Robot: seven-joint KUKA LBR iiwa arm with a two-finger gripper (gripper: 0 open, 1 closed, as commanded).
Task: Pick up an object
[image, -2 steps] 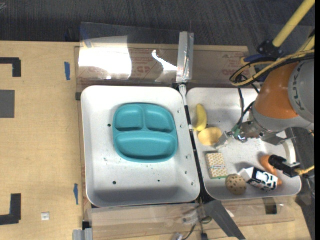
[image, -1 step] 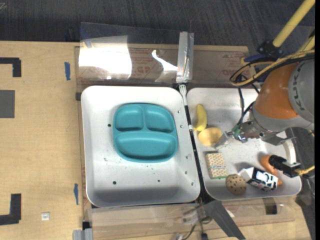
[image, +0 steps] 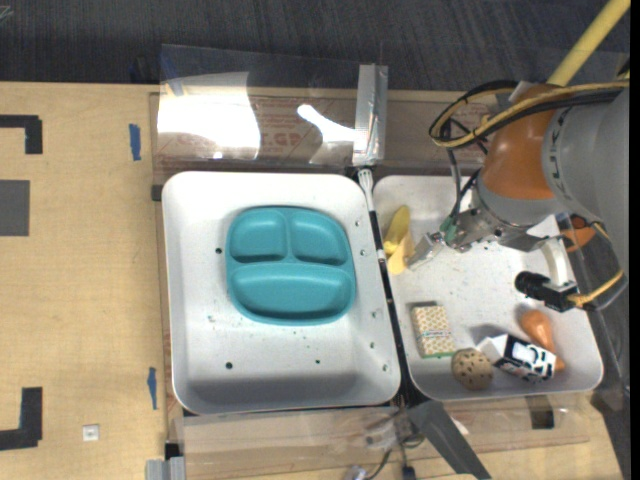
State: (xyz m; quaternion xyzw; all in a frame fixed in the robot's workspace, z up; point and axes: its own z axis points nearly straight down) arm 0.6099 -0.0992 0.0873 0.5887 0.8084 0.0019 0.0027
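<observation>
Camera view shows the gripper [image: 432,248] low inside the right bin [image: 580,368], near that bin's left wall, with the grey arm [image: 590,158] and its orange band [image: 520,163] reaching in from about 2 o'clock. Whether the gripper is apart or together cannot be told from this slant, since the tip is small and partly lost against the white floor. Just beside the tip, at about 9 o'clock from it, lies a yellow banana-like object [image: 397,236], long axis running roughly 12 to 6 o'clock along the bin's left wall; it looks to be the likely target, though contact between the two cannot be made out. Farther out, toward 6 o'clock, sits a patterned flat box [image: 432,329], then a brown speckled ball [image: 472,367] and a black-and-white toy [image: 527,358] near the bin's front edge, with an orange object [image: 540,324] at about 4 o'clock from the gripper. The left bin [image: 190,268] holds a teal divided plate [image: 291,265], well apart from the action. The step in hand appears to be the approach or descent on the yellow piece, with nothing lifted yet. The next move calls for centring over the yellow object, keeping clear of the bin wall, closing firmly across its narrow width, and then rising straight up.
</observation>
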